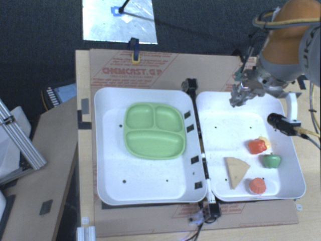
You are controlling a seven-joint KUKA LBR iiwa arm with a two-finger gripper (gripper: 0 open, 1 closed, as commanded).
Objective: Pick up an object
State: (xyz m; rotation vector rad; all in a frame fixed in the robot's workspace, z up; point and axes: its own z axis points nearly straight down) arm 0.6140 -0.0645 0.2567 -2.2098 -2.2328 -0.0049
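In the right bin (220,129) lie a red tomato-like piece (257,146), a green pepper-like piece (271,160), a tan wedge (235,170) and a small orange-red piece (257,185), all in its near right part. My gripper (236,99) hangs over the bin's far edge, well behind these objects. Nothing shows between its fingers.
The left bin (108,185) holds a green divided plate (153,130). A black clip row runs along the seam (196,134) between the bins. A black cable fitting (281,123) sticks in over the right bin's right side. Cardboard (135,69) lies under both bins.
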